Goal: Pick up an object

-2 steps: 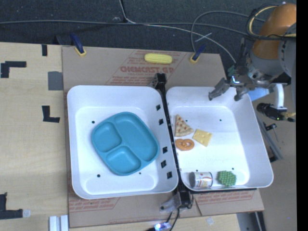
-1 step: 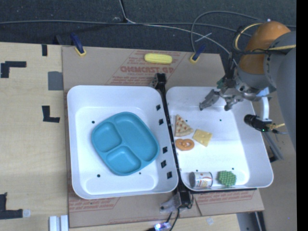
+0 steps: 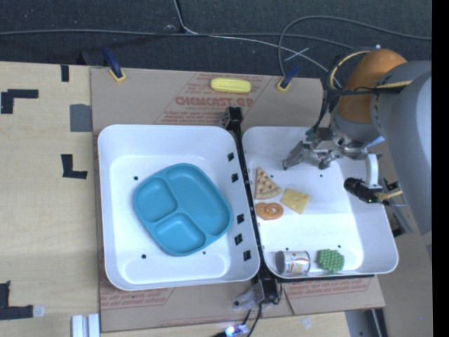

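hand (image 3: 300, 156) – over right bin (image 3: 365, 248) | fingers spread, grasping nothing | pizza slice (image 3: 264, 183) near

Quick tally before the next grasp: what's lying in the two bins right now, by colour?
Blue: 1, the divided plate in the left bin
Orange-brown: 2, the pizza slice and the round cracker in the right bin
Yellow: 1, the cheese square
Green: 1, the bumpy green piece
White and orange: 1, the can on its side
Total: 6
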Controlling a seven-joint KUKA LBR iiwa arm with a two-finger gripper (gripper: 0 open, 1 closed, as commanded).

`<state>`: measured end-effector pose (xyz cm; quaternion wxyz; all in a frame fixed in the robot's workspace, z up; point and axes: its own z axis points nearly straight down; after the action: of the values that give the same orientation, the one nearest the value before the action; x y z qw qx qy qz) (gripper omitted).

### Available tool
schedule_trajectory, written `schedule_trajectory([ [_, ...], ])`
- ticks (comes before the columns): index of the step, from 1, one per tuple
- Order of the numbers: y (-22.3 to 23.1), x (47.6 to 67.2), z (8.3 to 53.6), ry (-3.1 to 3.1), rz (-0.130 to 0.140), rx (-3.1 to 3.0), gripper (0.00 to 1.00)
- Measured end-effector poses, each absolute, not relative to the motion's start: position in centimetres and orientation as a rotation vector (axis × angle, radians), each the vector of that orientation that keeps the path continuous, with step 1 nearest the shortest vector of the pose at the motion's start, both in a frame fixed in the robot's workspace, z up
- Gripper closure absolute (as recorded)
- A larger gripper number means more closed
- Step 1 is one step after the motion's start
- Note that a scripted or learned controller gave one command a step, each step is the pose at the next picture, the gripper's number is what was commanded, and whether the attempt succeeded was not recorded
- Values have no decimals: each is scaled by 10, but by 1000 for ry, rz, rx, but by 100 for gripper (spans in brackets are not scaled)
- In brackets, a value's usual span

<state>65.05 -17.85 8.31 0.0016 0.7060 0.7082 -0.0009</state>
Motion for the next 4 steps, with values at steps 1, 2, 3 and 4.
schedule_trajectory([
  [1,-178,652,97,2222,0,2213,100],
  [2,-169,656,145,2222,4,2217,100],
  [3,-165,667,200,2221,5,2215,100],
  [4,-154,667,256,2221,5,2215,100],
])
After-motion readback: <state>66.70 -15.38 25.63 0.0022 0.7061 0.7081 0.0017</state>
